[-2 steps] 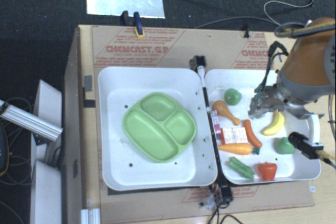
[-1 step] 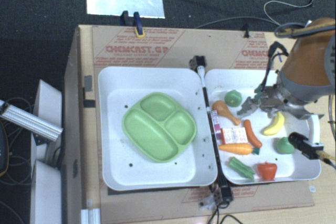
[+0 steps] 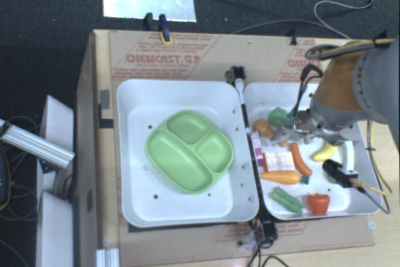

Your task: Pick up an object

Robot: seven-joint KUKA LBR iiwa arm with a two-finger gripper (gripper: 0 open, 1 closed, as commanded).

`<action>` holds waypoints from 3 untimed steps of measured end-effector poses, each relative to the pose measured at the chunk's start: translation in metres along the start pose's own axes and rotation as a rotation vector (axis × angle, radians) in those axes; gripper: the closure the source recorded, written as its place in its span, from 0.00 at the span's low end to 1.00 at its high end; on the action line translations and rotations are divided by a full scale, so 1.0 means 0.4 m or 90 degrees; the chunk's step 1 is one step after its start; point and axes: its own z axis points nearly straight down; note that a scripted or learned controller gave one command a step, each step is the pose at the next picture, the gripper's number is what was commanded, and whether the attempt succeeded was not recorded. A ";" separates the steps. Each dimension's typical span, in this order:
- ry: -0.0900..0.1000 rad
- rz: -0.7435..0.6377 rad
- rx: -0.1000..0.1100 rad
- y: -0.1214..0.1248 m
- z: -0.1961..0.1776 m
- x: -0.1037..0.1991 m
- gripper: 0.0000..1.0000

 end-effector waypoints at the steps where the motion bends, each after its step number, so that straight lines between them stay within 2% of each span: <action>1: -0.001 -0.001 -0.003 0.004 -0.029 -0.001 1.00; 2: -0.001 -0.001 -0.003 0.004 -0.029 -0.001 0.00; 3: 0.000 -0.002 -0.002 0.103 0.025 0.025 0.00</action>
